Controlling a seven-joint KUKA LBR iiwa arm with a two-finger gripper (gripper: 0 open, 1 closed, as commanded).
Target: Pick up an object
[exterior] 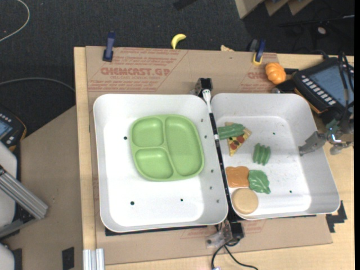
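Dark carpet all round a cardboard-topped worktop (152,75), printed in red, with two blue clamps along the far edge. On it, two shallow white bins touching side by side. In the left bin (112,167), a green divided plate (167,147), lying flat near the middle. In the right bin (292,167), a cluster of toy food crowded against the left wall: a green leafy piece (231,131) touching a pizza slice (237,144), a ridged green piece (261,154) just beside these, an orange slab (237,176) touching another green leaf (259,181), and a tan round (245,201) nearest the front. At the right rim of that bin, the gripper (313,143), well apart from the food, with nothing between it and the cluster; cannot tell whether open or closed. Beyond the bins, a small orange fruit (275,72) beside a black handheld pendant (322,86), and a yellow banana (178,40) at the far edge.
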